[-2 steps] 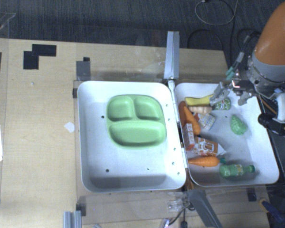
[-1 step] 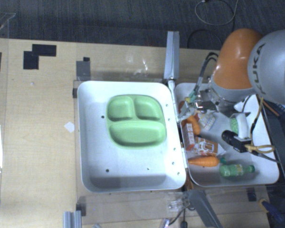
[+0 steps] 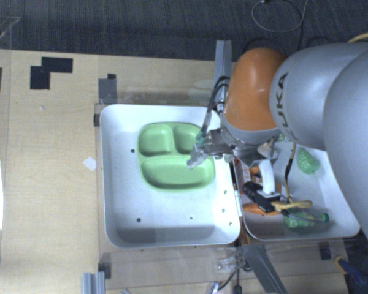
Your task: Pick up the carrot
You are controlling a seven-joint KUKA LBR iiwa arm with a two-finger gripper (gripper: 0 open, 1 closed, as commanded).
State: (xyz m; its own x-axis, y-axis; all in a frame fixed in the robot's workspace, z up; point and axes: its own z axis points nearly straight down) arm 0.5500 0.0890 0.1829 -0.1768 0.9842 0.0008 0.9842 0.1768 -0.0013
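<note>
Carrot (image 3: 255, 209): thin orange sliver in the right bin (image 3: 294, 236), low near that bin's front-left corner and close to the wall shared with the other bin. Only a short stretch shows; the rest is covered by robot hardware above it. Nothing grips it.

Just right of it, along the front wall, lies a dark green elongated item (image 3: 304, 220), near the carrot; contact not clear. Further back in the same bin is a pale green lumpy item (image 3: 306, 162), well apart from the carrot and partly hidden by the arm.

Gripper (image 3: 199, 152): not over the carrot's bin. It hangs over the left bin (image 3: 165, 222), above the right part of a green divided plate (image 3: 168, 171), about where the plate's ridges meet. Claw state: cannot tell, too blurred and seen from behind the wrist. No object visible in it.

The plate sits in the back-middle of the left bin, large compartment toward the front, two smaller ones behind. The grey arm with its orange band (image 3: 254, 87) covers the back of the right bin.
</note>
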